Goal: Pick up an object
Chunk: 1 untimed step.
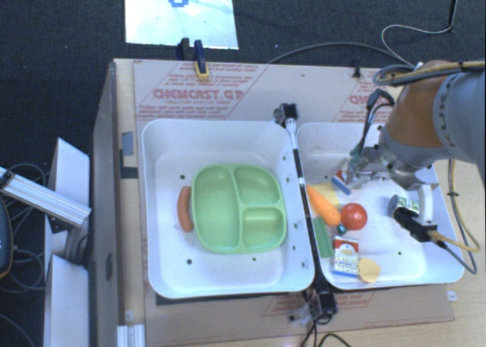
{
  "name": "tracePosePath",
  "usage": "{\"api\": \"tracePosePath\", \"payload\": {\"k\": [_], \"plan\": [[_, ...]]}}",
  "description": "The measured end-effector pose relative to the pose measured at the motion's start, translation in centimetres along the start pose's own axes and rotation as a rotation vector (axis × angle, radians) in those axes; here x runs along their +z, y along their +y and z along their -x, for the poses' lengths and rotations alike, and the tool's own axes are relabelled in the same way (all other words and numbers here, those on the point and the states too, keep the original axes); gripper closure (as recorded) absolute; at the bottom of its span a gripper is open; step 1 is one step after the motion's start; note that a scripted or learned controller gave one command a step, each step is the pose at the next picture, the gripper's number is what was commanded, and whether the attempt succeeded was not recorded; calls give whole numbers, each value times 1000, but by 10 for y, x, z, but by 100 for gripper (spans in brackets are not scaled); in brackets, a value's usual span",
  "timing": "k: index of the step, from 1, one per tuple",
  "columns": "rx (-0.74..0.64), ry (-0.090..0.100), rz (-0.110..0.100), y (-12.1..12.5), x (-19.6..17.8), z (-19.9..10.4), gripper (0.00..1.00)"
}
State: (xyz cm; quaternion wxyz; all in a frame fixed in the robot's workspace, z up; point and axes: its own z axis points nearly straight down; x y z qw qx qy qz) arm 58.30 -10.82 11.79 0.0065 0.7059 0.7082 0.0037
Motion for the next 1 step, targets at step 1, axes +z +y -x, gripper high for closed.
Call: {"api": "tracePosePath", "payload": {"k": [1], "plan": [[0,0,0,0,0,0,0]]}}
